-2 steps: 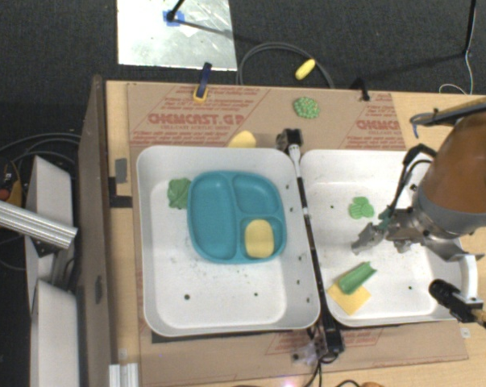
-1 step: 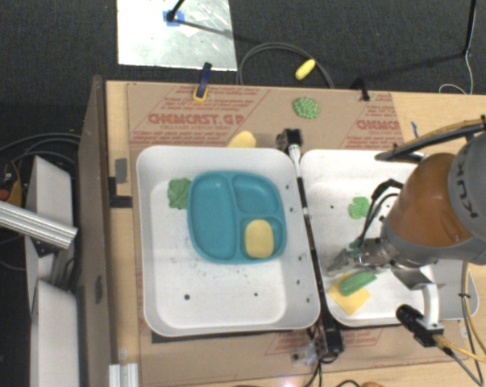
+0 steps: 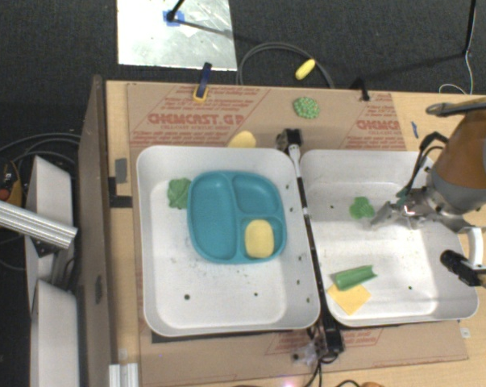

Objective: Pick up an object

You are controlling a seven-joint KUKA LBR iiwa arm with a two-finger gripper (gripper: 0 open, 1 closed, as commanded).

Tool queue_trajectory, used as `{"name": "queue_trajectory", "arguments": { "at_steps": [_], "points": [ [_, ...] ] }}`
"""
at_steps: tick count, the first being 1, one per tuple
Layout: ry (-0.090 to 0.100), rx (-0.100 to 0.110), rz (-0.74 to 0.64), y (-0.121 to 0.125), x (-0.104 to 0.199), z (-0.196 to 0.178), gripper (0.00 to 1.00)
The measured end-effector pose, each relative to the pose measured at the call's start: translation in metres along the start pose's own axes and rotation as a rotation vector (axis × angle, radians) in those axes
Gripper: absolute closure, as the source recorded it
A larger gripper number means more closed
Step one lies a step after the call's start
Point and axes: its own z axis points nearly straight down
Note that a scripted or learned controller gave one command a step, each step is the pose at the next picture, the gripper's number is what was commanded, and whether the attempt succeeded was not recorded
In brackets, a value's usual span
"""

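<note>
Nearest me, a yellow wedge (image 3: 351, 299) lay touching a green pod (image 3: 353, 276) in the right bin (image 3: 448, 305). Over that bin the gripper (image 3: 381, 214) hung with fingers spread, grasping nothing, just beside a green floret (image 3: 360, 208).

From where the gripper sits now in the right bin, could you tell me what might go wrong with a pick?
1. The gripper sits beside the small green piece, not over it; closing could nudge it away.
2. The green pod overlaps the yellow wedge; grabbing one may drag the other.
</note>
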Motion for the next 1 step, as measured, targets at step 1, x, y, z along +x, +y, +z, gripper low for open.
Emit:
{"name": "queue_trajectory", "arguments": {
  "at_steps": [1],
  "points": [
    [0.009, 0.002, -0.014, 0.0729, 0.0672, -0.0009, 0.0]
  ]
}}
